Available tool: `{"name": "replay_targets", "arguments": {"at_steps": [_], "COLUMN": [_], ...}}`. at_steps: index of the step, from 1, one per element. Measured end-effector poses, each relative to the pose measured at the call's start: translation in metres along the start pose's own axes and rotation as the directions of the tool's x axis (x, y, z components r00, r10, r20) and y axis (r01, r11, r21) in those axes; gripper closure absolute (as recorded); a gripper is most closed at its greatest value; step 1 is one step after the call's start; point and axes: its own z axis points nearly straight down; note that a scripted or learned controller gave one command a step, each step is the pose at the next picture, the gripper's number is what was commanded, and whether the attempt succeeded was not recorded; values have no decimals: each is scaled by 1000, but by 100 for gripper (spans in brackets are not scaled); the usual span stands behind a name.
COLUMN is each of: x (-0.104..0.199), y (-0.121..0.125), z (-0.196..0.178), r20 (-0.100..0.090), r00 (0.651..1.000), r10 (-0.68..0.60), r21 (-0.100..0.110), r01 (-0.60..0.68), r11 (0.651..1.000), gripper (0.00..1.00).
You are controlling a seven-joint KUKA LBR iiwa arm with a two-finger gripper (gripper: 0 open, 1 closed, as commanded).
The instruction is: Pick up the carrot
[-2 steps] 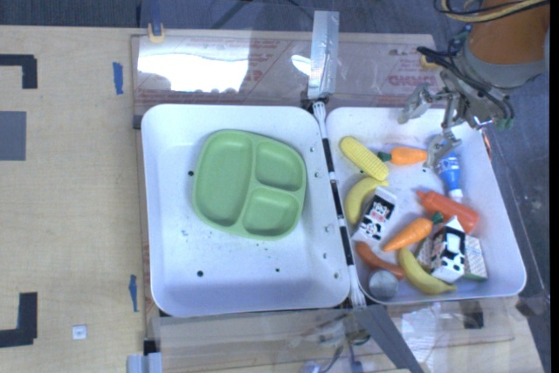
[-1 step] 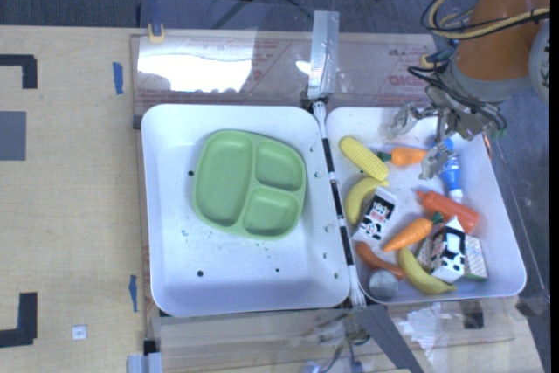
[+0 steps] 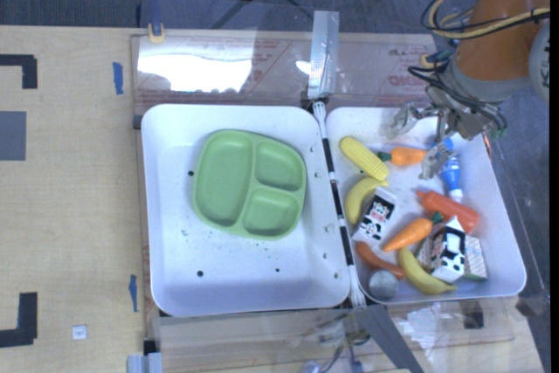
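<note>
Several orange toy vegetables lie in the right bin (image 3: 511, 271). A small carrot (image 3: 407, 157) with a green top rests near the back, beside a corn cob (image 3: 362, 156). A second carrot (image 3: 408, 233) lies slanted in the middle, and a redder one (image 3: 449, 207) sits just right of it. My gripper (image 3: 444, 128) hangs over the back right part of this bin, slightly right of and above the small carrot. I see nothing held in it. A blue and white tube (image 3: 451, 176) lies just below the gripper.
The right bin also holds two bananas (image 3: 356, 196) (image 3: 419, 272), a black and white carton (image 3: 376, 217), a cow-patterned box (image 3: 451, 255), a grey ball (image 3: 382, 282) and a red pepper (image 3: 374, 258). The left bin (image 3: 166, 275) holds a green divided plate (image 3: 249, 183).
</note>
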Motion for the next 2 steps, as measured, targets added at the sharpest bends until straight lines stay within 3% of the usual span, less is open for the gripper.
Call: {"name": "replay_targets", "arguments": {"at_steps": [1, 2], "x": [-17, 10], "y": [32, 63], "z": [35, -30], "r20": [4, 1], "r00": [957, 686], "r10": [-291, -728], "r21": [6, -3], "r01": [291, 728], "r11": [957, 686], "gripper": [0, 0]}}
